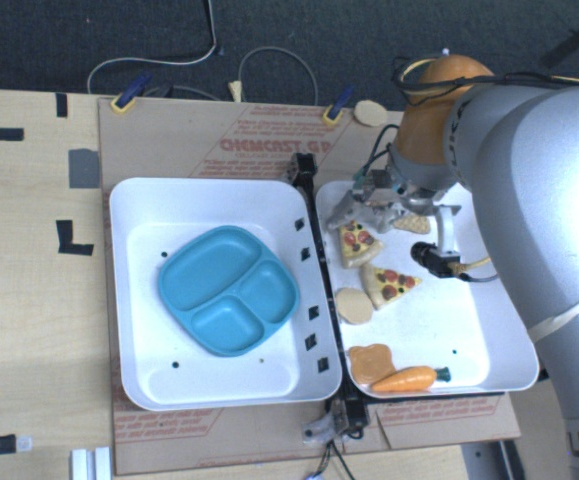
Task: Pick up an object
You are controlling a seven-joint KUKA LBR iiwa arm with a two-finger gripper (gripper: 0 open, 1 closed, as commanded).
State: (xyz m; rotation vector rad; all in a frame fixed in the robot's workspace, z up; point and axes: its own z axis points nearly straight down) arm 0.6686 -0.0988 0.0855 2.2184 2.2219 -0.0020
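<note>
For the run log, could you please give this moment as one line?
gripper over right white bin | nearest: toy pizza slice | grasp: unconfirmed | blue divided plate in left bin

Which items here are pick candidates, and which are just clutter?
Job:
gripper
two pizza slices
pale round piece
toast
carrot

Lying about:
blue divided plate
cables
clamps

A blue three-compartment plastic tray (229, 289) lies in the white bin on the left (129, 268). In the white bin on the right (489, 353), two toy pizza slices (357, 243) (389, 285), a beige round piece (354, 305), a toast slice (370, 361) and an orange toy carrot (409, 378) lie scattered. The hand (374, 200) hangs at that bin's upper left, above the upper pizza slice.
</note>
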